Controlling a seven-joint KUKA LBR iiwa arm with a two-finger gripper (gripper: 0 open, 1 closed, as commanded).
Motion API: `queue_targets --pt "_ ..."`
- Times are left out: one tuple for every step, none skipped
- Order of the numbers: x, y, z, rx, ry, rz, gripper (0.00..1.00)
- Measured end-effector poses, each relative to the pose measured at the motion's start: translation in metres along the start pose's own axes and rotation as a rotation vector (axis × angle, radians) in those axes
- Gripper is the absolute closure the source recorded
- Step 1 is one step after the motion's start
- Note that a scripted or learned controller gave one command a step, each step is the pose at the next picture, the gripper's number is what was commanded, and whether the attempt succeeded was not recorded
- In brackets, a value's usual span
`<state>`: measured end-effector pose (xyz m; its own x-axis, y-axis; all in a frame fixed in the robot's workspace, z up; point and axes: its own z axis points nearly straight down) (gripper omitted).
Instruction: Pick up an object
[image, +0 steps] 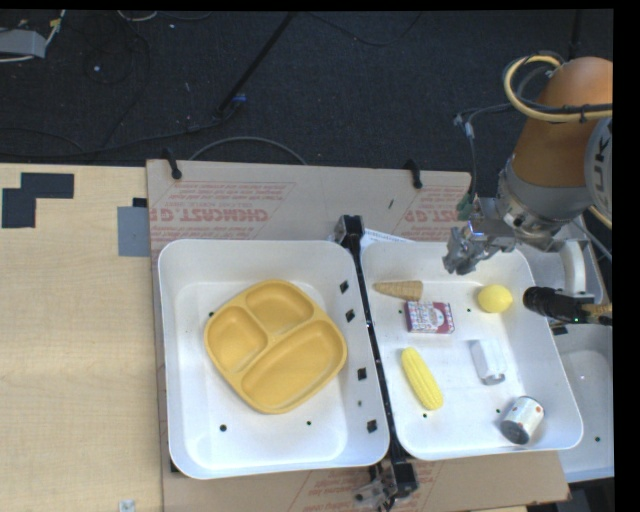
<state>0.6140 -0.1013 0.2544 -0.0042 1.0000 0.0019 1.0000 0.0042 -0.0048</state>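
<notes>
Lemon (494, 298), small, round, yellow, in rt bin (560, 400), end effector (462, 262) nearby, grip state unclear

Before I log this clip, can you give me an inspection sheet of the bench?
Surface: two white bins side by side, left bin, right bin, on cardboard.
Job's things: right bin holds cone, pink packet, yellow ball, corn cob, grey tube, can.
Clutter: yellow divided plate in left bin.
Grippers: gripper over right bin's far edge, holding nothing seen.
Cables: several on dark floor beyond bench.
Surroundings: wooden tabletop left.
</notes>
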Motion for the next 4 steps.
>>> queue_targets --pt "0.059 -0.009 0.015 0.001 0.001 0.0 1.0" --pt "0.112 -0.014 0.03 0.001 0.0 0.0 1.0" --pt "0.162 -0.021 0.04 0.001 -0.001 0.001 1.0" --pt "0.207 -0.035 0.024 -0.002 -0.001 0.0 1.0"
